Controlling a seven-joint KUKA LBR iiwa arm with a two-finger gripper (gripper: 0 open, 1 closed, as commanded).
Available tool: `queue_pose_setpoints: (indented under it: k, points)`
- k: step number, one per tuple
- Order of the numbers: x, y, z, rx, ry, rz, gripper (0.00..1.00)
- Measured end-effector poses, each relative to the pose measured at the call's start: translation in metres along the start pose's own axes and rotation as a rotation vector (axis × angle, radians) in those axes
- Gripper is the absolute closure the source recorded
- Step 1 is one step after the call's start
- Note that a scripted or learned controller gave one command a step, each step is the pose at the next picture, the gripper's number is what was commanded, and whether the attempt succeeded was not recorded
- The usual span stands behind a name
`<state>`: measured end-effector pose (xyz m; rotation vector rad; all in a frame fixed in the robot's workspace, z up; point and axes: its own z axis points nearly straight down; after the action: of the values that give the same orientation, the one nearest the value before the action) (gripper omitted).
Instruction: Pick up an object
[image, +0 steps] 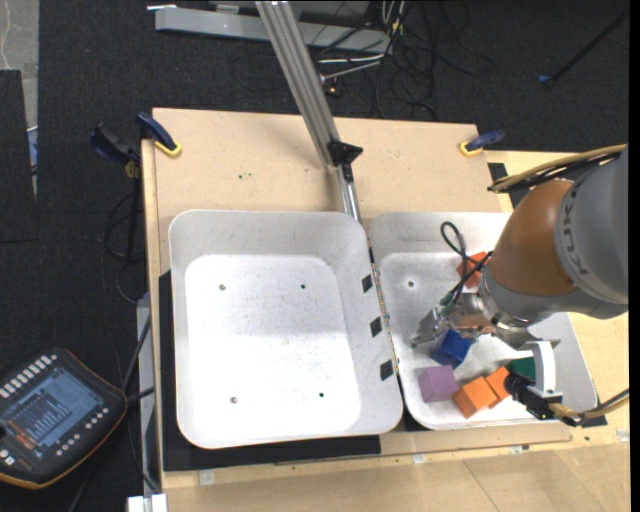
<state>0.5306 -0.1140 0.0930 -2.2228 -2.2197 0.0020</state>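
Over the right bin (400, 250), the grey arm (560, 250) is reaching in from the right and lowering its hand (440, 328) toward a small cluster of blocks. The hand is sitting just above and touching, or nearly touching, a blue block (452, 347); whether the metal parts at its tip are spread or closed is not something I can tell from this angle, and I cannot see any block clearly caught by it.

Just below the blue block, a purple block (436, 383) is lying on the bin floor, and an orange block (479, 393) is resting right beside it. A green piece (521, 369) is showing next to the orange one, with a white part close by. A red piece (471, 266) is peeking out near the arm, beside a loop of black cable (452, 240). The left bin (265, 325) is sitting alongside on the bench (250, 160).

By my reading, the arm is working through the approach or the closing step on the blue block, with no lift begun. The next move is calling for a firm closing on 1 block only, then a straight rise, since the 3 neighbours are crowding it and a skewed grip could nudge them or let the block slip.
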Motion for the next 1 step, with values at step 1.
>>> queue_pose_setpoints:
  k: [1]
  points:
    - [0.0002, 0.001, -0.0124, -0.003, 0.001, 0.0, 1.0]
